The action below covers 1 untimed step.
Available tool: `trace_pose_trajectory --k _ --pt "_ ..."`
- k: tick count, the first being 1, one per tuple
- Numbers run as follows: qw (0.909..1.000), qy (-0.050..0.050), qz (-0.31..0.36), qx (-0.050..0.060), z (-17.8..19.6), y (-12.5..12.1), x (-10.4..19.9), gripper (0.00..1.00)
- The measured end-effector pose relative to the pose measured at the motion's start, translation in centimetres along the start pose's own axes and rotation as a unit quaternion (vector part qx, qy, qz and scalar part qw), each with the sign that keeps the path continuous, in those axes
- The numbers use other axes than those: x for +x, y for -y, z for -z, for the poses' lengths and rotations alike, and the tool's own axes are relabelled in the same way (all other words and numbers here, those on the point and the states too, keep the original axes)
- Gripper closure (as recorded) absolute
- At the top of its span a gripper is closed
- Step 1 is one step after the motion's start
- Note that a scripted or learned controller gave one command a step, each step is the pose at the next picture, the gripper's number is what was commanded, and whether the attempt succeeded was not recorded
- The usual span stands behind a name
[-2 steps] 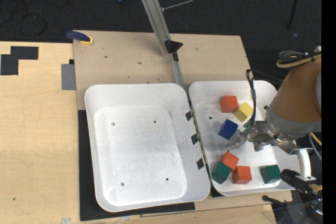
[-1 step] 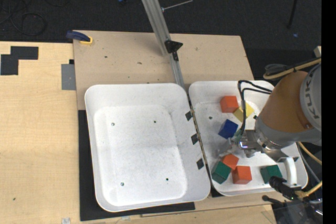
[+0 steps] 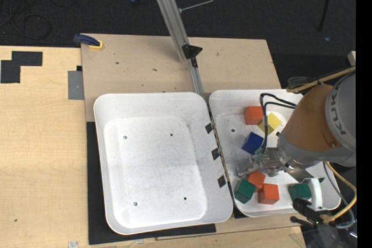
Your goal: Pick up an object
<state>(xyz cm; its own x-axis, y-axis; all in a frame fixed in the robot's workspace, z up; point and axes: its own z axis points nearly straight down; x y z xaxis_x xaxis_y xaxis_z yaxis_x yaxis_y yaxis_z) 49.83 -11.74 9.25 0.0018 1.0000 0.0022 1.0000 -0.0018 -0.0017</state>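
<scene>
While the arm (image 3: 317, 125) reaches in from the right over the right bin (image 3: 226, 103), its gripper (image 3: 260, 164) hangs low among the blocks near the bin's front half. Metal parts of the gripper lie just above an orange block (image 3: 256, 178), but whether the fingers are open or closed cannot be told, and nothing is seen held between them.

Several blocks sit in the right bin. An orange cube (image 3: 253, 115) lies toward the back, with a yellow block (image 3: 274, 122) just beside it on the right, partly under the black cable (image 3: 268, 103). A blue cube (image 3: 253, 143) sits in front of these, just beside the gripper. Near the front edge, a green cube (image 3: 244, 191) touches the orange block under the gripper, and a red cube (image 3: 268, 193) sits just right of it. Another green block (image 3: 300, 189) lies farther right, partly hidden by the arm.

The left bin (image 3: 157, 157) sits beside the right one, their rims touching.
</scene>
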Motion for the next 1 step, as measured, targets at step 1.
trace_pose_trajectory --k 1 --pt "1.0000 0.002 -0.006 -0.004 1.11 -0.13 -0.36 1.00"
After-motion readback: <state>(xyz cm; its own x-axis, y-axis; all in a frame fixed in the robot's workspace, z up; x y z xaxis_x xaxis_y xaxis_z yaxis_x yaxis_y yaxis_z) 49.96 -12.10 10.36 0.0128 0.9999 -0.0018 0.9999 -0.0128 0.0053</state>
